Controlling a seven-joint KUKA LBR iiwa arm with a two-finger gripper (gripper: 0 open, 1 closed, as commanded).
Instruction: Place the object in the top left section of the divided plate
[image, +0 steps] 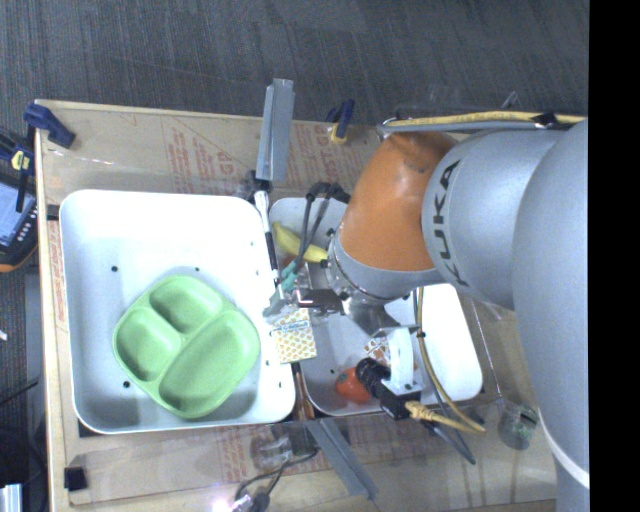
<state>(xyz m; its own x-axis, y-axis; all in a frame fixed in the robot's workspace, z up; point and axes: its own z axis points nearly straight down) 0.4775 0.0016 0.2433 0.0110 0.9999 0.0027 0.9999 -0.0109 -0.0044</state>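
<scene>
- Bench (150, 135): flat light-brown board with faint red printed lines, set over dark carpet.
- Left white bin (90, 300): shallow, rounded corners, resting directly on bench; bearing green divided plate (187, 345).
- Right white bin (460, 355): just beside left bin, largely covered by arm.
- Blue clamp (48, 122): gripping bench's far-left corner.
- Second blue clamp (341, 118): on far edge.
- Grey bar (274, 130): lying at far edge, above gap between bins.

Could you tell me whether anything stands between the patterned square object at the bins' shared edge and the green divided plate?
Nothing visible does. The yellow-patterned square object sits by the wall where the bins meet, and the white bin floor between it and the green three-section plastic plate is bare.
</scene>
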